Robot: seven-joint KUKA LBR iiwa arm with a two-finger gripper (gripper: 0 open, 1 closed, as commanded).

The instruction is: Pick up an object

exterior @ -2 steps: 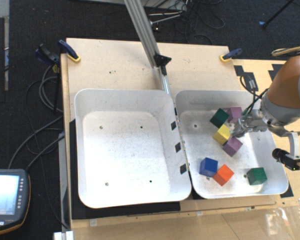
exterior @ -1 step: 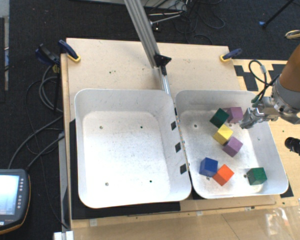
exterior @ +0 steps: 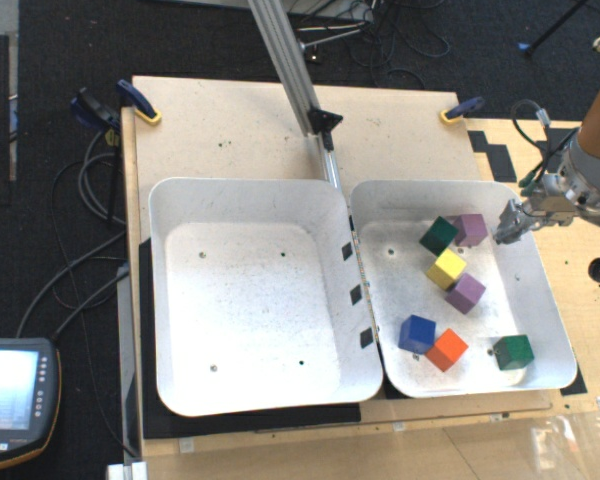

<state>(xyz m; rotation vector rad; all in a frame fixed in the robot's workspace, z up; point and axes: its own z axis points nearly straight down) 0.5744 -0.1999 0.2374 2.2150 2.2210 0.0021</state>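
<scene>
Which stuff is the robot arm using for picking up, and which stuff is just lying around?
For the job:
- two-finger gripper
- right white bin
- seven small cubes: dark green, two purple, yellow, blue, orange, green

Lying about:
- left white bin
- blue clamps
- handheld screen

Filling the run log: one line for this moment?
pincer over right bin rim | seven blocks in right bin | nothing seen held

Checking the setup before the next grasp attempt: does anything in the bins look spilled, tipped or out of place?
Nothing stands out. All seven blocks sit inside the right bin, loosely scattered; the blue block and orange block touch. The gripper hovers at that bin's upper right rim. The left bin shows only dark speckles.
</scene>
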